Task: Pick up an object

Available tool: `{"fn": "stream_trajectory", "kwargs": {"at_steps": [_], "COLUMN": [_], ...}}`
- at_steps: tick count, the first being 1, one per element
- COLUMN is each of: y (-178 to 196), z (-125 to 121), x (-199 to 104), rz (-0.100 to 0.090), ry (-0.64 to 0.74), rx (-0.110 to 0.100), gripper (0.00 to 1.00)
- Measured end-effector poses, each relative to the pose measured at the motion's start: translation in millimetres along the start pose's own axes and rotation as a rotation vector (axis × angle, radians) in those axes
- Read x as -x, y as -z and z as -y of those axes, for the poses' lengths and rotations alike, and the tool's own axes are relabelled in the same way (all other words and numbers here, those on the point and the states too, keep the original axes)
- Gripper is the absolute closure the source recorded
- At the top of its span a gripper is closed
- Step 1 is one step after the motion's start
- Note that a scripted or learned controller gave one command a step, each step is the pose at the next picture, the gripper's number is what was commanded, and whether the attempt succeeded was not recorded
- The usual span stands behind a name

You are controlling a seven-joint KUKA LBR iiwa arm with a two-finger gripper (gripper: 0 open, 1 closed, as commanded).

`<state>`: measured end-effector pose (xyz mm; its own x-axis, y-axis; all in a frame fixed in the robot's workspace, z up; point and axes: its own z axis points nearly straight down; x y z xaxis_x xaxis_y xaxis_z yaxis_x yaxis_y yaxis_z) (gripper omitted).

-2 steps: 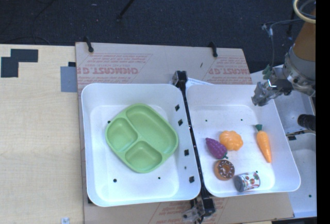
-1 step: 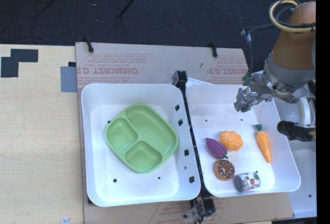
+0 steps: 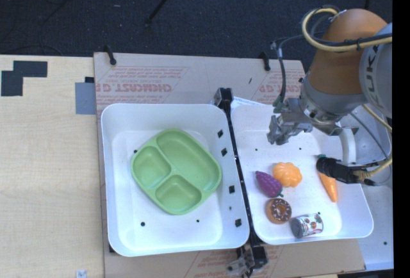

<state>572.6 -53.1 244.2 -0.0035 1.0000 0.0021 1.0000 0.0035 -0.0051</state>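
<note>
— Orange plastic, mostly: we see a pumpkin (image 3: 287,173) near the middle of the right bin (image 3: 365,219), lobed and glossy, and a carrot (image 3: 328,186) toward the bin's right side, its top end under a black cable end.

— And touching the pumpkin's left side we have a purple eggplant (image 3: 268,183). Below those, a brown doughnut (image 3: 278,210) with pale specks, and just beside it a small can (image 3: 307,225) lying on its side, red and white on the label.

— The gripper (image 3: 280,131)?

— It hangs over the upper left part of the right bin, above the pumpkin and apart from it. It is a dark grey blur against the white; we cannot tell whether the fingers are spread or pressed together, and we see nothing between them.

— The left bin (image 3: 115,142) holds a green tray (image 3: 175,170) with three sections, lying tilted.

— The can's print is too small for us to read.
</note>
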Motion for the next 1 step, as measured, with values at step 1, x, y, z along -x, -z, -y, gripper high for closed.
{"fn": "stream_trajectory", "kwargs": {"at_steps": [1], "y": [-12.4], "z": [-5.8], "x": [-60.4], "rz": [0.000], "ry": [0.001], "rx": [0.000], "gripper": [1.00]}}
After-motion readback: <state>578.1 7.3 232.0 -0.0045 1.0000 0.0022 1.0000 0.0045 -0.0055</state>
